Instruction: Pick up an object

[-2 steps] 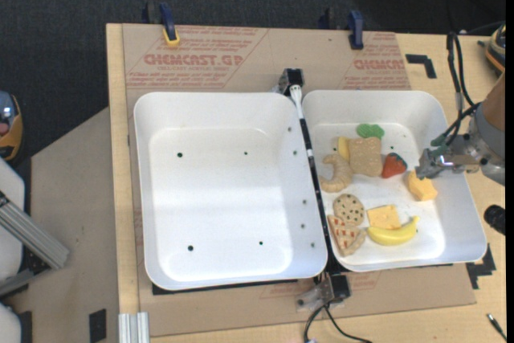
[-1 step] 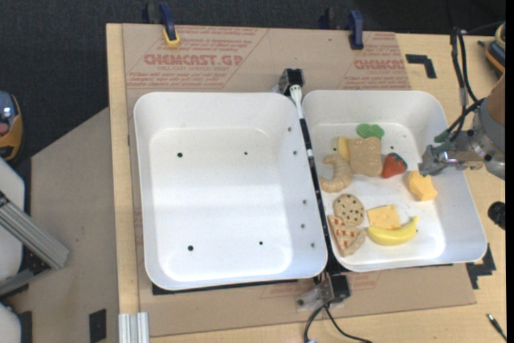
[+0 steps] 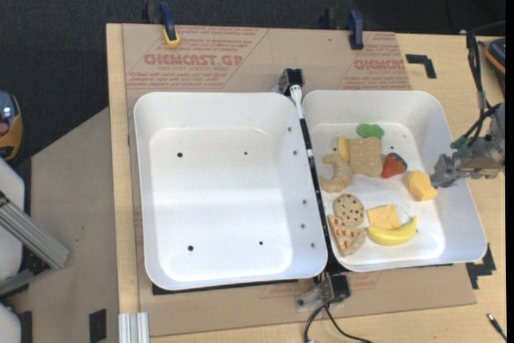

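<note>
Camera view, "CHEMCAST GP" printed red on bench board [image 3: 241, 56], gripper [image 3: 444, 169] beside yellow block [image 3: 422, 185]

Gripper [image 3: 446, 170] low over the right bin [image 3: 434, 112], just beside a yellow block [image 3: 422, 185] among toy foods.

I count two white bins: left bin [image 3: 161, 173], right bin [image 3: 426, 112]. Ten toy food pieces, all in the right one: one green piece [image 3: 370, 130], one toast slice [image 3: 365, 157], one small yellow piece [image 3: 344, 147], one strawberry [image 3: 393, 165], one croissant [image 3: 337, 171], one yellow block [image 3: 422, 185], one cookie [image 3: 348, 209], one cheese wedge [image 3: 383, 216], one banana [image 3: 393, 234], one pizza slice [image 3: 345, 236]. Two blue clamps [image 3: 169, 18] on the board's far edge. One gripper [image 3: 446, 170].
</note>
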{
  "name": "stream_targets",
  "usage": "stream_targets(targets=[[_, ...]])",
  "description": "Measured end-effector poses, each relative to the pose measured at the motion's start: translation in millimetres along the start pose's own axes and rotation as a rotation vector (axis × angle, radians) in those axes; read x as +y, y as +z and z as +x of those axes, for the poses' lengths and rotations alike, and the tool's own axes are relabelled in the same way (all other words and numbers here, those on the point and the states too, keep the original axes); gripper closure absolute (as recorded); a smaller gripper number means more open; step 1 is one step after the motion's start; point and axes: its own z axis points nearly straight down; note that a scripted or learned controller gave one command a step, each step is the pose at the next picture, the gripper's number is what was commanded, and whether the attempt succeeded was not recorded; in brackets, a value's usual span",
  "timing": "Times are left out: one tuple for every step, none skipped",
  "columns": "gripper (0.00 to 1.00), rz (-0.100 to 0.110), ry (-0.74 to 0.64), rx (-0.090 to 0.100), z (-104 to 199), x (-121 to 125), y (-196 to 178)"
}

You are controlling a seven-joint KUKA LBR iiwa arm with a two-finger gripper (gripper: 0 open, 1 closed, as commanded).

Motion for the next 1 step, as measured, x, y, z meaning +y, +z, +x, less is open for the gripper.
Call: stream_targets(targets=[[1.0,0.001,0.001,-0.001,-18.3,-0.4,1.4]])
